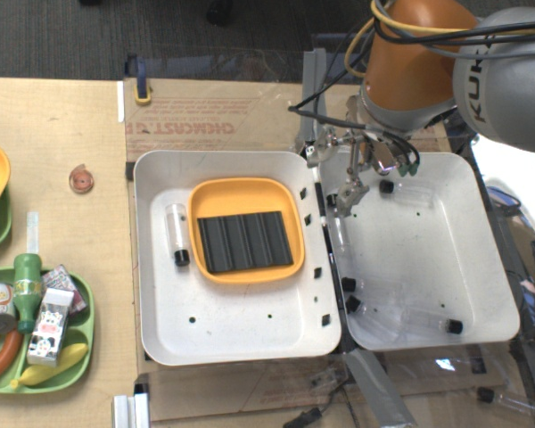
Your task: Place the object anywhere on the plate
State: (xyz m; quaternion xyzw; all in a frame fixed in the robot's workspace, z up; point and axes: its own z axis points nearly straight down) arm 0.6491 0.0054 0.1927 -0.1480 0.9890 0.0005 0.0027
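Overhead, 2 white bins are seen side by side on a bench. The left bin (160, 328) holds a yellow plate (246, 193) toward its 12 o'clock half, and a black ribbed block (246, 242) lies flat on that plate, filling most of its floor. At 9 o'clock of the plate, just beside its rim, a clear tube with a black cap (176, 232) lies on the bin floor, cap end toward 6 o'clock. Open white floor is left along the 6 o'clock half of the left bin and in a narrow strip at its 3 o'clock wall.

The grey arm with its orange band (419, 43) is placed over the 12 o'clock edge of the right bin (481, 239), and the gripper (352, 190) hangs near that bin's 10 o'clock corner, close to the wall shared by the 2 bins. Whether its fingers are apart or together cannot be told, and nothing can be made out between them. A wide stretch of bare floor is left from the middle of the right bin toward 5 o'clock.
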